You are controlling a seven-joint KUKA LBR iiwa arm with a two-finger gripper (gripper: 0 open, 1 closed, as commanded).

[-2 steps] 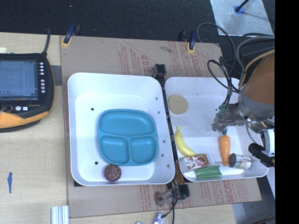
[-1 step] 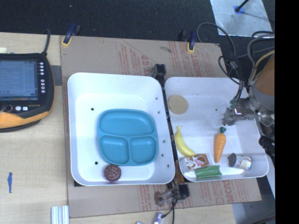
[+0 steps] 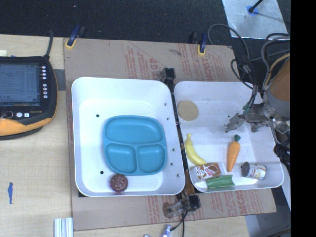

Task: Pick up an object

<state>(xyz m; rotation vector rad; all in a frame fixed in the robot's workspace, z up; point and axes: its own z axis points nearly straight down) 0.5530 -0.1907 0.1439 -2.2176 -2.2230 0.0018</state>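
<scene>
Green packet (image 3: 219, 182) & snack pack (image 3: 207, 171), R bin (image 3: 212, 90) front; carrot (image 3: 233, 152), banana (image 3: 193, 152) behind. Gripper (image 3: 240, 123) above carrot, fingers spread, holding nil.

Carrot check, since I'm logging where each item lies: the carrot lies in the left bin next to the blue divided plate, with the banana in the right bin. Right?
Not quite. The camera view shows the carrot in the right bin, the same bin as the banana. The blue divided plate does sit in the left bin.

Robotics lab — teach pendant (image 3: 22, 95), clamped bench (image 3: 207, 204)
</scene>
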